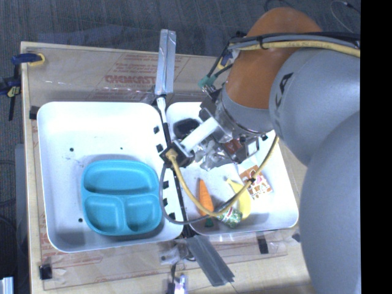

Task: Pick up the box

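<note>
Along the lower edge of the frame, the right bin [282, 216] is holding a carrot [205, 196], a banana [241, 199] and, just right of them, a small box [257, 183] with orange printing too small to read. Left of these, a blue divided tray [122, 202] is lying in the left bin [55, 164]. Higher up, the tool [211, 155] is hanging over the right bin's middle, left of the box; its grip state cannot be told. Judging by this, the approach is underway, and the next move is calling for a shift toward the box. Faint red lettering on the counter [131, 72] is showing at the top, unreadable.
</note>
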Controlling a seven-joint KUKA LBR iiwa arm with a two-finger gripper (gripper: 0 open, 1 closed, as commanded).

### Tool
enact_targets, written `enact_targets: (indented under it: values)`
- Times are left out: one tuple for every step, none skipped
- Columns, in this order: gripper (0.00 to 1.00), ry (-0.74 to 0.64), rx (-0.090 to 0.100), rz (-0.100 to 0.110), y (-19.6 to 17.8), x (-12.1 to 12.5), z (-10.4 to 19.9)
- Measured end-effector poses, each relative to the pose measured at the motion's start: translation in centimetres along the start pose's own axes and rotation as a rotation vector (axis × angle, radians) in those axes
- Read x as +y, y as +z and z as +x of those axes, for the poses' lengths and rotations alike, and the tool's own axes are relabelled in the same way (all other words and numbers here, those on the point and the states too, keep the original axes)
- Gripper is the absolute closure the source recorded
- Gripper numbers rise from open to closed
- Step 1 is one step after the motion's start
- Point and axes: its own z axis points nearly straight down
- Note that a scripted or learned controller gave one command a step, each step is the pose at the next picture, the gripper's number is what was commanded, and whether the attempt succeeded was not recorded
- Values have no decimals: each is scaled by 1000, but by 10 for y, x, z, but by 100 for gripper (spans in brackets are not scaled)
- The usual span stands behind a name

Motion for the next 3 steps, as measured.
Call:
enact_targets:
  values:
    - [0, 0, 0, 0, 0, 0, 0]
    - [0, 242, -3, 4, 163, 20, -6]
    - [100, 230, -13, 9, 157, 18, -6]
